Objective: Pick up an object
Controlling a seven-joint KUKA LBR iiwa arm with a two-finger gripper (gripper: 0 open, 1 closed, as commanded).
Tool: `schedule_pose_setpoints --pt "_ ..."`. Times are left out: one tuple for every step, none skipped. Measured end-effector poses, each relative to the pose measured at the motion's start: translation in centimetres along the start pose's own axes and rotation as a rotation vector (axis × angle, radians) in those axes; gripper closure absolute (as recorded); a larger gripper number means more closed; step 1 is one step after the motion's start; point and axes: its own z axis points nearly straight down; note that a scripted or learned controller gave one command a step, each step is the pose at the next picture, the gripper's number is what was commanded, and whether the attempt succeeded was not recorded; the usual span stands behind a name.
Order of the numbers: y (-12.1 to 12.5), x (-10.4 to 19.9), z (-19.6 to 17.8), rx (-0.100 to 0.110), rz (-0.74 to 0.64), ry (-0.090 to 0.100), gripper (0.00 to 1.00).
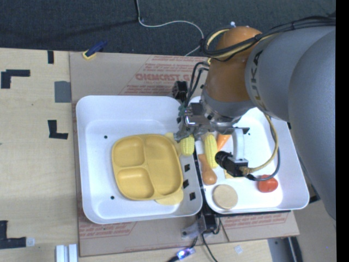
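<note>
My gripper (pixel 192 125) hangs over the divider between the two white bins, under the orange wrist band (pixel 232 70). Directly below it a yellow corn cob (pixel 187 145) sits at the right rim of the left bin (pixel 90 146); whether the cob is gripped is hidden by the wrist. A second corn cob (pixel 210 145) lies just inside the right bin (pixel 292 184), beside an orange carrot (pixel 222 141) and a brown sausage-like piece (pixel 208 169).
A yellow divided plate (pixel 146 165) fills much of the left bin, with a yellow sheet (pixel 170 199) under its near edge. The right bin also holds a red tomato (pixel 267 184) and a beige round disc (pixel 224 196). The big grey arm covers the right bin's far part.
</note>
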Motion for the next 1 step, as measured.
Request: schedule_pose_setpoints --pt "-0.59 3.35 -1.44 -0.004 0.001 0.0 1.0"
